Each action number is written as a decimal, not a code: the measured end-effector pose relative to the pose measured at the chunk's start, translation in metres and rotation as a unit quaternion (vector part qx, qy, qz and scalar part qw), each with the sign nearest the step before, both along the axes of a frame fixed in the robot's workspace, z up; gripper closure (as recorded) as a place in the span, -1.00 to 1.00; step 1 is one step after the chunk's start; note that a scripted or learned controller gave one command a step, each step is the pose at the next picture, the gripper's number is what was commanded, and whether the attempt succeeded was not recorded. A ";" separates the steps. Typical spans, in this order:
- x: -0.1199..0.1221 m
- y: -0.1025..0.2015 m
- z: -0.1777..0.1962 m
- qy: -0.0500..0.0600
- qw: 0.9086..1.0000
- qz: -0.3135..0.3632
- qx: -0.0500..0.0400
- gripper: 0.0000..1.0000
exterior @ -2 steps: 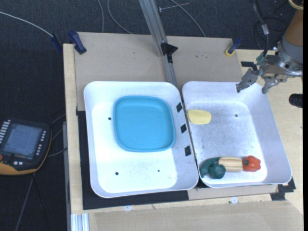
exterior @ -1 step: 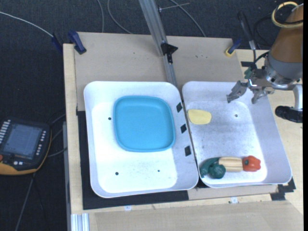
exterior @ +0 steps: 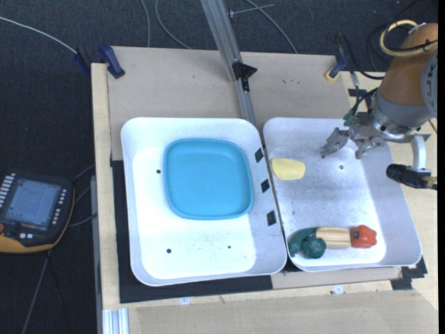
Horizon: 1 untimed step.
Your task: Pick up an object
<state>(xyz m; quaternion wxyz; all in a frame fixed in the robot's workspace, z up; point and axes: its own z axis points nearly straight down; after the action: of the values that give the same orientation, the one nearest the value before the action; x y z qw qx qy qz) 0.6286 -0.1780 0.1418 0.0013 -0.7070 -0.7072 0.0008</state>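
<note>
The arm (exterior: 410,68) is reaching in from the right side and is hanging over the far part of the right bin (exterior: 348,207). Its end effector (exterior: 350,145) is pointing down toward the bin floor, and its two fingers are standing apart, with nothing between them. One finger (exterior: 334,143) is showing on the left and the other one on the right, both above a bare white area near the far edge of the bin.

In the right bin, a pale yellow object (exterior: 288,168) is lying near the left wall, to the left of the end effector and a little nearer to the camera, not touching it. Along the near edge of the same bin, three things are lying in a row: a dark green object (exterior: 307,245) on the left, a tan piece (exterior: 334,237) in the middle, and a red object (exterior: 363,236) on the right. They seem to be touching one another, and they are well apart from the end effector.

The left bin (exterior: 139,214) is holding a blue square plate (exterior: 208,178) in its far half. Both bins are sitting side by side on the tabletop (exterior: 174,82). A metal pole (exterior: 222,26) is crossing the far side of the tabletop at a slant. A handheld control unit (exterior: 31,207) is lying on the dark floor, to the left.
</note>
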 end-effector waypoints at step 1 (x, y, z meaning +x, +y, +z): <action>0.001 0.000 0.013 -0.003 1.000 0.000 -0.001 1.00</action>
<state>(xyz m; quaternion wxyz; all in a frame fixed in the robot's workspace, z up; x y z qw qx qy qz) 0.6299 -0.1781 0.1551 -0.0009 -0.7068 -0.7074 -0.0006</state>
